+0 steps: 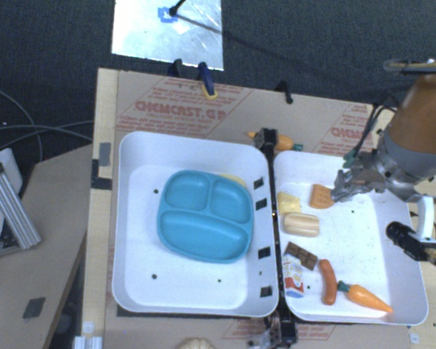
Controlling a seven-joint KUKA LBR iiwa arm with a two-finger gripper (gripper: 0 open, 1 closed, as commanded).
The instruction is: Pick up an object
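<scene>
A blue divided plate [205,215] is lying in the middle of the left bin [133,223]. In the right bin [380,247], a pale bun [301,224] is sitting at 9 o'clock. An orange wedge [321,196] is resting at 11 o'clock, with the pincer [345,186] hovering just beside it at its 2 o'clock. I cannot tell whether the pincer is open or closed. A sausage [329,282] and a carrot [367,298] are lying at 6 o'clock.

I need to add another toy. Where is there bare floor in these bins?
Left bin: a bare margin rings the blue plate, widest along the near edge. Right bin: bare middle between the bun and the carrot; its left side is crowded.
</scene>
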